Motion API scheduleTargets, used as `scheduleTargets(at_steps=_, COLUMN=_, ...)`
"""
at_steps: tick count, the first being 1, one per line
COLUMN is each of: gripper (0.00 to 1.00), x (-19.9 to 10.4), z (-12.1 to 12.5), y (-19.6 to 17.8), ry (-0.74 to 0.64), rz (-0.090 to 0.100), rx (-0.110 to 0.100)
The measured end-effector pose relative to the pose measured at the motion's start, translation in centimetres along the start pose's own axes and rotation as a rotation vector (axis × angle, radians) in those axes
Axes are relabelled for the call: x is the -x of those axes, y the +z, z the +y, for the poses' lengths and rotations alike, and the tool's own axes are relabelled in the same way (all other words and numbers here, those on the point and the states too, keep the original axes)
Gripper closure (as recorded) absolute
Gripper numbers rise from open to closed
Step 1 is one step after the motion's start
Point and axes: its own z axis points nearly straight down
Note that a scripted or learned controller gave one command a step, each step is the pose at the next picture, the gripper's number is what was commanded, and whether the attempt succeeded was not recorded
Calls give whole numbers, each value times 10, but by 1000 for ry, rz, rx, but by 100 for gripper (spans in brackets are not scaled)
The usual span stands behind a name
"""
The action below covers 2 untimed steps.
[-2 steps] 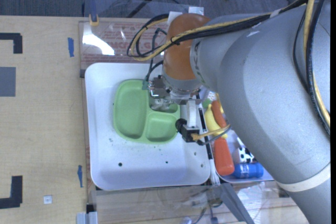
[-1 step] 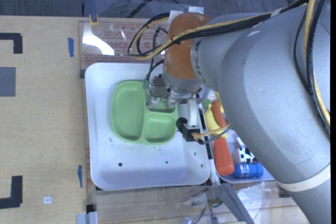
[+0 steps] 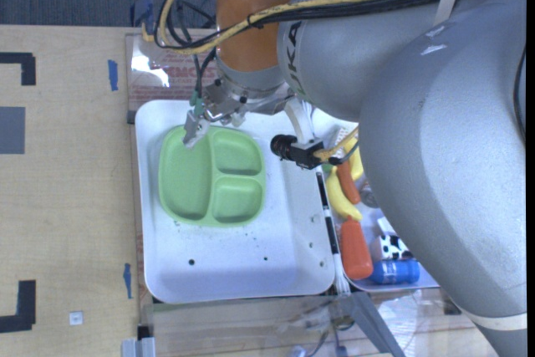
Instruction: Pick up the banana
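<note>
The grey arm (image 3: 418,54) spanned both shallow white bins (image 3: 242,272) — its gripper (image 3: 198,126) hung over the green divided plastic plate (image 3: 213,177), grip state unclear. The yellow banana (image 3: 341,190) lay in the right-hand bin, beside an orange carrot-shaped toy (image 3: 356,251).

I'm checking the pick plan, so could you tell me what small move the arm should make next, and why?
Probably shift right toward the other bin: the gripper hangs over the green plate in the left bin, while the banana lies in the right bin beside an orange object.
</note>
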Motion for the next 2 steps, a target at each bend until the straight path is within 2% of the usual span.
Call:
scheduleTargets(at_steps=1, gripper=0, x=-44, z=-113, y=-44, ry=-345, rz=2, rx=-4)
scheduleTargets(at_steps=2, gripper=100, x=-42, z=-112, y=-54, ry=-341, rz=2, rx=0)
